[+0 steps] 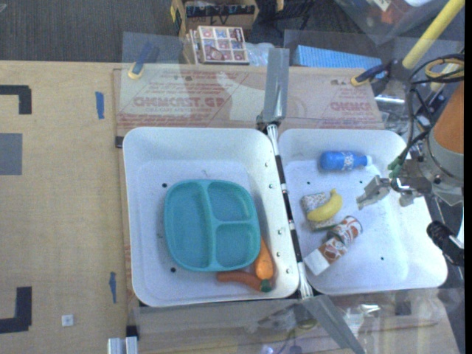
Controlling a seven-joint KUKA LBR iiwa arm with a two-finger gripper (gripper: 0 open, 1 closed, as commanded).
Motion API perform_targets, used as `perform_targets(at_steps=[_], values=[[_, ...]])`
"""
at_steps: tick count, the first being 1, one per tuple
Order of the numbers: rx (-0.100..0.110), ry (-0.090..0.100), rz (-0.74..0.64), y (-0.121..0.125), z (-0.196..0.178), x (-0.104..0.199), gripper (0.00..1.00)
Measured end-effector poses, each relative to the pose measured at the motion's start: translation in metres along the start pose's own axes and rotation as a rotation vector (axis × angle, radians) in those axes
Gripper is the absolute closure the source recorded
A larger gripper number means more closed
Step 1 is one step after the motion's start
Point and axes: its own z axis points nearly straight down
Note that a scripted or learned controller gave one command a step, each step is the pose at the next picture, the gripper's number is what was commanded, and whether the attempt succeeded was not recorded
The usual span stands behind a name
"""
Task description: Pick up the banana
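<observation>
A small yellow banana (325,206) lies in the middle of the right bin (398,264), resting partly on a grey crumpled packet (315,201). My gripper (389,191) hangs over the bin's right side, to the right of the banana and apart from it. Its fingers are spread open and nothing sits between them.
A blue bottle (343,160) lies behind the banana, and a red and white can (337,243) lies in front of it. The left bin (144,161) holds a teal divided plate (212,225), an orange carrot (264,263) and a red pepper (240,278). Cables and boxes crowd the back right.
</observation>
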Motion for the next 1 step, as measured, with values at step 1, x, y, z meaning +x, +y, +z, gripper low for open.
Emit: perform_targets(at_steps=[1], values=[[-0.004, -0.002, 0.05, 0.0337, -0.0486, -0.0188, 0.0]])
